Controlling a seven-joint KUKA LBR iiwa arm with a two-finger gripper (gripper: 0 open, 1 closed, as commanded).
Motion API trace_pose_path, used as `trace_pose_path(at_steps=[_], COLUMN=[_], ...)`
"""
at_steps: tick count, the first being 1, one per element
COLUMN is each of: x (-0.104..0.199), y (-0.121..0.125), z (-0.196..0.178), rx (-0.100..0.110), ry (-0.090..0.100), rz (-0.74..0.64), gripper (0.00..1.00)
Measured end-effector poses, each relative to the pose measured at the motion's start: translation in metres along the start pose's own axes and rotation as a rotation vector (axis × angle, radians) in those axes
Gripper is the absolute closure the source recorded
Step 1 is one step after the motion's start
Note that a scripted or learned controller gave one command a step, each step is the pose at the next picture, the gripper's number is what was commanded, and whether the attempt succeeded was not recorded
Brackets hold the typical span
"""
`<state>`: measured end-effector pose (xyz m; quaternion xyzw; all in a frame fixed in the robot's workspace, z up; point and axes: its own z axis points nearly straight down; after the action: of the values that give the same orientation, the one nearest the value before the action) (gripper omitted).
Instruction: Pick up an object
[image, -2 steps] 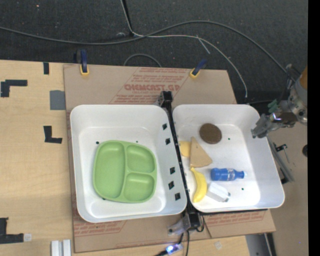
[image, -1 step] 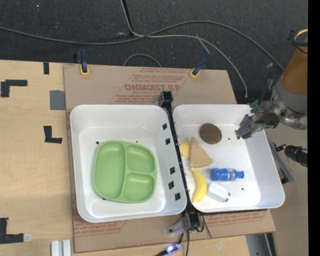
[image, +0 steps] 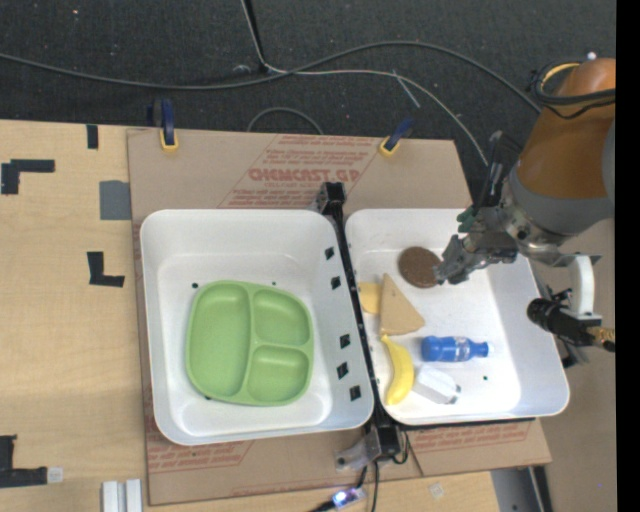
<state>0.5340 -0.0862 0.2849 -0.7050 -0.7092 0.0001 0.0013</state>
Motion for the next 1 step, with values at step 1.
trace_pose_path(at_steps=[1], x=[0.0526], y=[0.0033], z=[0.0029], rx=[-0.001], ry=[0.0], rz=[0.0], gripper=[1.0])
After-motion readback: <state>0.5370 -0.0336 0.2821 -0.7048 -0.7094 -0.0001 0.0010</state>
